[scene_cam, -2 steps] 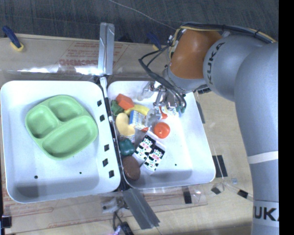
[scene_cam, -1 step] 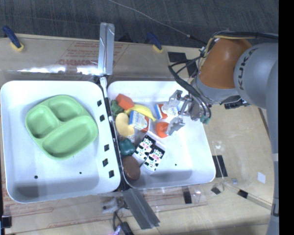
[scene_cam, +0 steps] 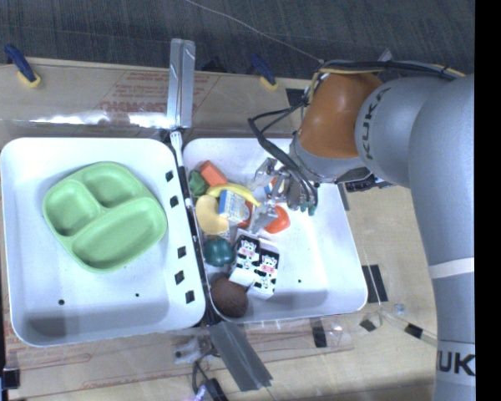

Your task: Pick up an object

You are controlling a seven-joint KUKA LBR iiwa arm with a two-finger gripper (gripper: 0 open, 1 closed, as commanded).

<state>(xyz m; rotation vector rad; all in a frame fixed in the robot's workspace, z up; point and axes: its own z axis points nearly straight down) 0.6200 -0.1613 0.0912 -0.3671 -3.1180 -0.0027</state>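
Grey arm over the right white bin (scene_cam: 338,266).
I can't tell my metal two-finger gripper's (scene_cam: 277,197) state above the orange-red toy (scene_cam: 275,219).

The scene is lit brightly and evenly from above. The white bins (scene_cam: 33,224) are rendered close to overexposed, and detail on their floors is washed out. Soft shadows are cast along the bins' lower inner walls and beneath the green plate (scene_cam: 104,215). A broad sheen is seen on the grey arm (scene_cam: 434,157) and on its orange band (scene_cam: 334,115). Focus is moderate throughout; fine detail around the end effector (scene_cam: 280,192) is slightly smeared. The dark floor at the top is grainy.
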